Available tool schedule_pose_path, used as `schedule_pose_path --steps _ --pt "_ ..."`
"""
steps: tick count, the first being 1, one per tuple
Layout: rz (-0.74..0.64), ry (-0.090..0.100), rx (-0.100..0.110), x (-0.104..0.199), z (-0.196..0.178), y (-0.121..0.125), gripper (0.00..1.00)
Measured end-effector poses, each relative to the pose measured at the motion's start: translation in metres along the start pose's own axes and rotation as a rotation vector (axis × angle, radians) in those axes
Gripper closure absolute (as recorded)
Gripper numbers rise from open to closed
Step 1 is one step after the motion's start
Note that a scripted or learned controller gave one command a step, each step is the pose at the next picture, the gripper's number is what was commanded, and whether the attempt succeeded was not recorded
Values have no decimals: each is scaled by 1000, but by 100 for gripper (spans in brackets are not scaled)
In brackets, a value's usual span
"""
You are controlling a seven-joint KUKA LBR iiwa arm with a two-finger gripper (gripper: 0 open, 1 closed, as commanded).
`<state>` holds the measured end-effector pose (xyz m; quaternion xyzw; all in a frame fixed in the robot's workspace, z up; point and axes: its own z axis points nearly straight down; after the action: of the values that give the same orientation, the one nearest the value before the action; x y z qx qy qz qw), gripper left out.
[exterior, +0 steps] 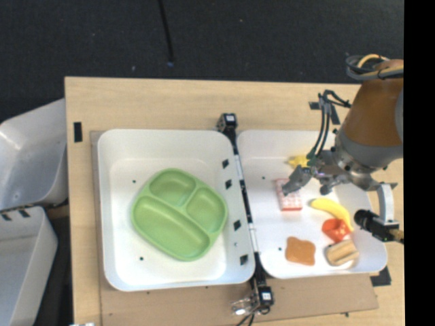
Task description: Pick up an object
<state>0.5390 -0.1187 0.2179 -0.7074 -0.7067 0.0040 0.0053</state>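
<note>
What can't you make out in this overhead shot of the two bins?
- Claw, camera view: small and dark over the pink item; open or shut, and touching or above, cannot be told.
- Small yellow item: partly behind the arm's cables, identity unclear.
- Arm: cut off by the right edge.
- Tan item beside the red one: too blurred to name.
</note>
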Motion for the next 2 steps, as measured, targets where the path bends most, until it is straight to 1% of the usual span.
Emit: schedule_pose_path --steps 1,2 --pt "-3 -2 -14 0 -7 3 0" --pt "0 -3 -11 -6 39 9 0"
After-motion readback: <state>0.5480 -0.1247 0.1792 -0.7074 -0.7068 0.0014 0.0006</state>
